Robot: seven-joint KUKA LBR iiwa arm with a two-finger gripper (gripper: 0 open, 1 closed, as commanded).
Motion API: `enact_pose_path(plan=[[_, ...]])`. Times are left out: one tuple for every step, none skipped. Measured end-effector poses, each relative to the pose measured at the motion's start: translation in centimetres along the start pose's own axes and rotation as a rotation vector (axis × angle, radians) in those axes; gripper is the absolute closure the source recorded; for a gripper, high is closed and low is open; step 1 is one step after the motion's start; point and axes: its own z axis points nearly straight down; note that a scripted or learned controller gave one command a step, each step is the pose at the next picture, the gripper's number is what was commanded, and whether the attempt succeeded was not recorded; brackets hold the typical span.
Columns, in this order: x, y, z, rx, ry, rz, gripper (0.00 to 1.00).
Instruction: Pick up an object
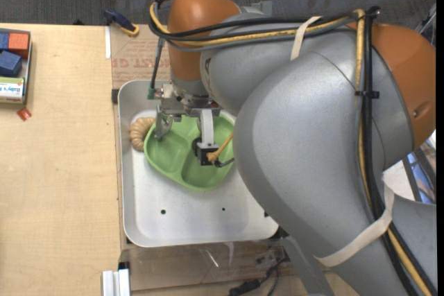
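A light green dish (191, 163) lies tilted in the white bin (187, 222), in its upper half. A tan ring-shaped object (139, 132) rests against the dish's left rim, close to the bin's left wall. My gripper (177, 127) hangs low over the dish's upper left part, right beside the tan ring. The orange wrist band and the grey arm cover the bin's upper right corner and everything to its right. Nothing can be seen held in the gripper.
A pale wooden bench top (55, 170) stretches to the left. On it, at the far left, stands a box of blue and red blocks (14, 62) with a small red piece (24, 114) below. A blue clamp (121, 21) sits above the bin.
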Motion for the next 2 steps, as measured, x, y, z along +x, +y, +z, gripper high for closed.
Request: enact_pose_path(plan=[[0.00, 0.03, 0.00, -0.002, -0.002, 0.000, 0.00], [0.00, 0.03, 0.00, -0.002, -0.002, 0.000, 0.00]])
